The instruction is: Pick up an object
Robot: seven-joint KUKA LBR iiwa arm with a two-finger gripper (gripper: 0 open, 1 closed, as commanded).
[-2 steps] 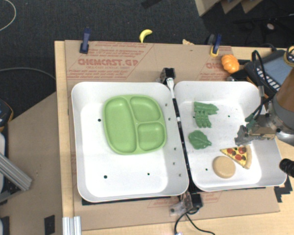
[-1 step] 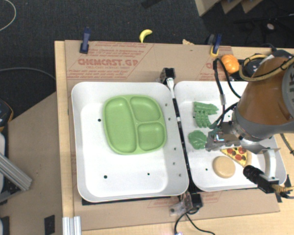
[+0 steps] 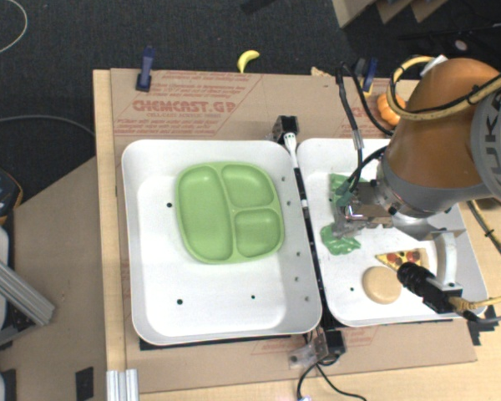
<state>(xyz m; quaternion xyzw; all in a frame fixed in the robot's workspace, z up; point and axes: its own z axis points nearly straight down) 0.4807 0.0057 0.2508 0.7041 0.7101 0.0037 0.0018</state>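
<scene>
Reaching in from the right, grey KUKA arm with orange band (image 3: 447,132) bending low over the right shallow white bin (image 3: 401,307), wrist pointing down and toward the divide between the 2 bins. Hanging just above a soft green leaf-shaped toy (image 3: 341,241), the two-finger metal gripper (image 3: 351,213), fingers too hidden by the wrist to tell whether apart or together. Nothing visibly clamped.

Lying in the right bin: 1 green leaf-shaped toy directly under the gripper, with a second green patch (image 3: 341,184) peeking out beside the wrist, possibly part of the same piece; 1 round tan cookie-like disc (image 3: 382,285) near the front edge; 1 slice of toy pizza (image 3: 398,260) just beside the disc, partly covered by a black fitting on the arm.

Resting in the left shallow white bin (image 3: 150,291): 1 light green divided plastic plate (image 3: 230,212) with 3 compartments, sitting flat near the middle.
</scene>
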